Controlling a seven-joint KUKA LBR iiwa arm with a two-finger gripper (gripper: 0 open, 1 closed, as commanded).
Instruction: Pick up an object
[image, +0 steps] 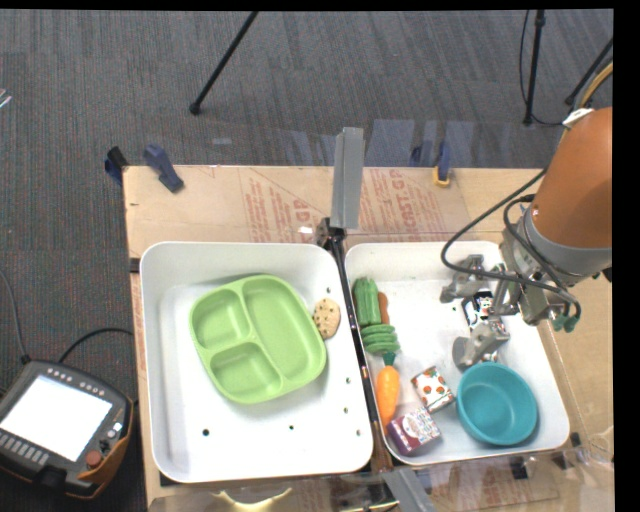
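Approach step: hand (487, 322) hovering in the right bin (556, 385), grip state unclear, apparently nothing held. Next: descend onto the teal bowl (497, 403) at six o'clock.

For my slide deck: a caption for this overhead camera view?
Robot hand hovers over the right bin, above a teal bowl.

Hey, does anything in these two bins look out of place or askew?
One thing: the cookie leans against the left bin's right wall beside the green divided plate, not on it. The plate sits turned askew to the bin's sides. Nothing looks spilled or broken.
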